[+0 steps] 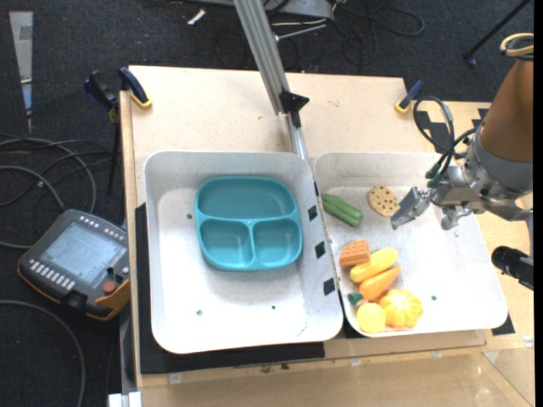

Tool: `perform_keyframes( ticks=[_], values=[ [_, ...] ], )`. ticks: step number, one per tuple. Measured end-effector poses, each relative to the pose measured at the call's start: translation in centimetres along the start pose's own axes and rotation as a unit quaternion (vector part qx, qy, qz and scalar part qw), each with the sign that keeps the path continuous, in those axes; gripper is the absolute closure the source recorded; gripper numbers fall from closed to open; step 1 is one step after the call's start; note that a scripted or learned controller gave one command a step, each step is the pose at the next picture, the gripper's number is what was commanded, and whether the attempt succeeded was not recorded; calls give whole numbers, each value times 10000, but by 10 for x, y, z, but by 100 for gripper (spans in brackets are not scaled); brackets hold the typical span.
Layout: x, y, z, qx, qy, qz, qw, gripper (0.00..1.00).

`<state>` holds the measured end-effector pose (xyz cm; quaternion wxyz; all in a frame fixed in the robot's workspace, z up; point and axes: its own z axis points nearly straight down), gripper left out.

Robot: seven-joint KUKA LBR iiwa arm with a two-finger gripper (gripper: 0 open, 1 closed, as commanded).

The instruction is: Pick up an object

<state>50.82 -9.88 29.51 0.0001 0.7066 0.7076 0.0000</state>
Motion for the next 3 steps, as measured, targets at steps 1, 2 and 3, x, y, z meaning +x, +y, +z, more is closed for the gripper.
perform_keyframes(
  ticks=[1,2,3],
  values=[
    [0,0,0,-1,0,5,10000,0],
    [3,4,44,25,2,7,10000,0],
    [1,-6,103,35,5,14,10000,0]
  ],
)
